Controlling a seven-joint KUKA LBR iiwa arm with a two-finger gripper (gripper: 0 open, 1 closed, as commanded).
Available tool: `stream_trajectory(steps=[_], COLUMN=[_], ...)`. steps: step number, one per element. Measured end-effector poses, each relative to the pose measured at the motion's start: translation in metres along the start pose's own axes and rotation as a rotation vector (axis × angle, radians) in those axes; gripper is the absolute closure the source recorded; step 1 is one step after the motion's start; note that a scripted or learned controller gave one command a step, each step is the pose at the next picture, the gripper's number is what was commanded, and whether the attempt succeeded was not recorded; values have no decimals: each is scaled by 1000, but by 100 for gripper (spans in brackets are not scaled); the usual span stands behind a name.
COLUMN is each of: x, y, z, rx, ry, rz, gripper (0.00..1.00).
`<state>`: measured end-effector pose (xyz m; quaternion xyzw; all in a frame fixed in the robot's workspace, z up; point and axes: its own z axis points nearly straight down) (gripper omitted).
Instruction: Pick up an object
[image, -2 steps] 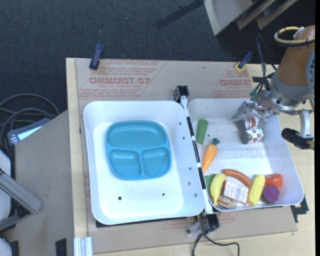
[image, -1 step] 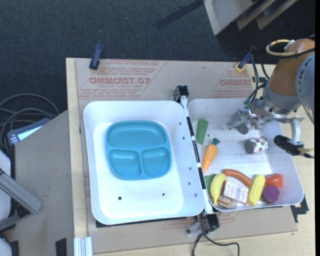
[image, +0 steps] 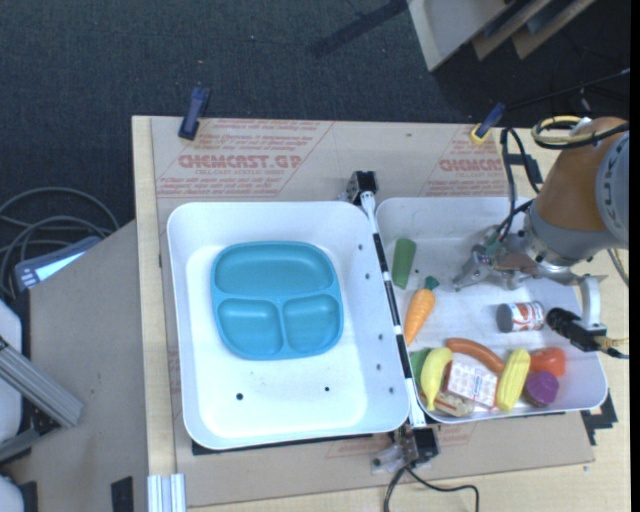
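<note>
A: Fingers (image: 470, 272) look spread, two thin prongs splayed apart over bare floor of the right bin (image: 455, 215), with nothing between them.

B: Agreed, released and holding nothing. What lies closest?

A: From the overhead camera, the toy carrot (image: 418, 311) sits just below and left of the gripper (image: 468, 274), leaning against the divider side of the bin. A green piece (image: 403, 261), maybe a cucumber, lies above it. The small can (image: 521, 317) lies on its side to the right, under the wrist.

B: And along the near wall?

A: A crowded row: yellow banana (image: 434, 371), sausage (image: 474, 352), a red-and-white packet (image: 470, 382), corn cob (image: 514, 378), a tomato (image: 549, 361) and a purple piece (image: 541, 388), many touching.

B: How would the carrot handle?

A: My guess is hollow plastic: light, stiff, smooth, tapered. I would close across its thick orange middle, since the narrow tip could squirt out.

B: Arm pose?

A: Entering from the right, orange band (image: 570, 190) high, wrist bent down and leftward, tool low over the right bin. The left bin (image: 190, 330) holds a blue divided plate (image: 277, 299), well apart.
</note>
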<state>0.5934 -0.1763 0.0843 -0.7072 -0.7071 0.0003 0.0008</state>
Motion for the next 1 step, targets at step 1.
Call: stream_trajectory(steps=[1], x=[-21], y=[69], z=[-1], rx=[-3], ry=[-2], rz=[-2], gripper=[0])
